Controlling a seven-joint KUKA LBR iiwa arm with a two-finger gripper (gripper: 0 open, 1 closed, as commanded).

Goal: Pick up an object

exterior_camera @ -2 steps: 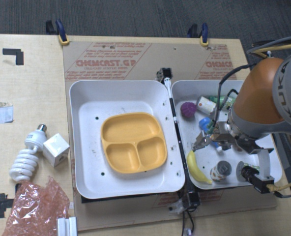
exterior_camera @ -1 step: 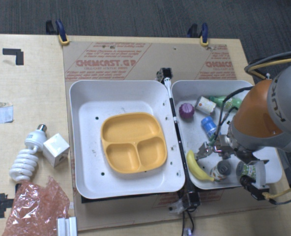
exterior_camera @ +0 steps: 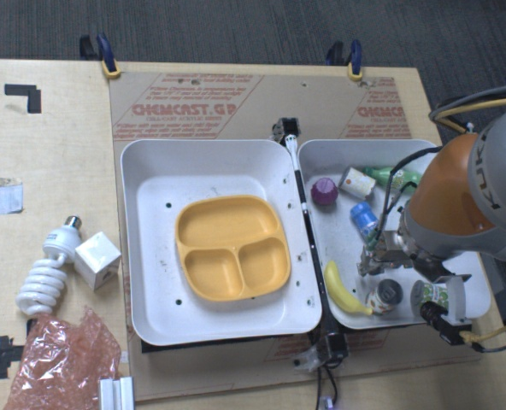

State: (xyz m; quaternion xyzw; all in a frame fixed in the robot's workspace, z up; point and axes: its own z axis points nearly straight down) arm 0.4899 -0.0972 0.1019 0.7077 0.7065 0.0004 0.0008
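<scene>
The fingers (exterior_camera: 373,265) hang low over the right-hand shallow white plastic bin (exterior_camera: 338,154), and you cannot tell from this slanted view how far apart they stand; nothing is seen between them. They sit just above and right of a curved yellow banana (exterior_camera: 343,290) lying near the bin's front left corner, and close above a small round dark-grey disc (exterior_camera: 388,293).

Note the other candidates in that bin:
- a small purple rounded piece (exterior_camera: 324,192) near the back left;
- a short white block (exterior_camera: 356,182) beside it;
- a green plastic bottle (exterior_camera: 388,176) lying on its side at the back;
- a glossy blue cylinder (exterior_camera: 365,220) in the middle;
- a white and green container (exterior_camera: 437,295) at the front right, partly under the grey arm with its orange band (exterior_camera: 445,199).

The left-hand white bin (exterior_camera: 146,229) holds a smooth yellow plastic tray with three compartments (exterior_camera: 232,248), lying flat.

Both bins rest on a brown printed board (exterior_camera: 193,101), fixed at its back edge by two blue-and-yellow clamps (exterior_camera: 108,58). The pale wood tabletop (exterior_camera: 39,161) carries, left of the bins, a white spiral light bulb (exterior_camera: 46,273), a white cube (exterior_camera: 97,259) touching it, and a crinkled reddish plastic bag (exterior_camera: 61,366). Dark grey carpet (exterior_camera: 236,15) lies beyond.
</scene>
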